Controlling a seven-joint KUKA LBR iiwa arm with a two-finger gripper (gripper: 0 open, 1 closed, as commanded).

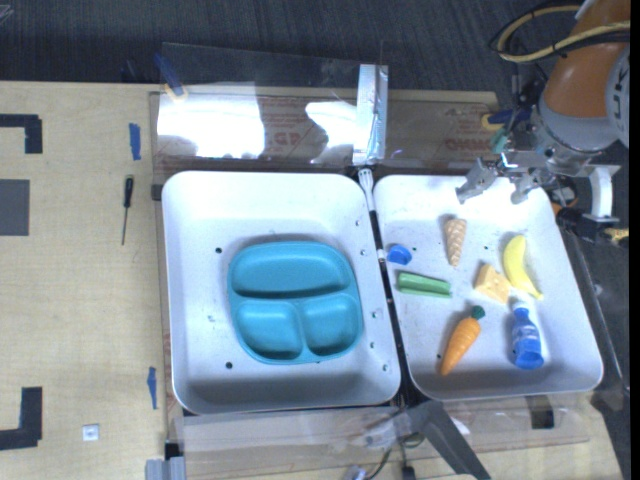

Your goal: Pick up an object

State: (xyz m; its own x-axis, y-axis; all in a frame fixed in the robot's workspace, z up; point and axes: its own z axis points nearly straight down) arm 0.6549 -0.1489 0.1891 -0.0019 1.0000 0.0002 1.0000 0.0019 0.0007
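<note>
Overhead, the gripper spreads empty fingers wide above a ridged tan cone.

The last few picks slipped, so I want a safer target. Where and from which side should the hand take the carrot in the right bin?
Probably across the thick orange middle of the carrot, coming straight down from above. It lies flat and slanted, green top towards the cheese wedge, tip towards the bin's near edge. Its long sides look clear, so closing across the body should suit; the tapered tip would likely slip.
</note>
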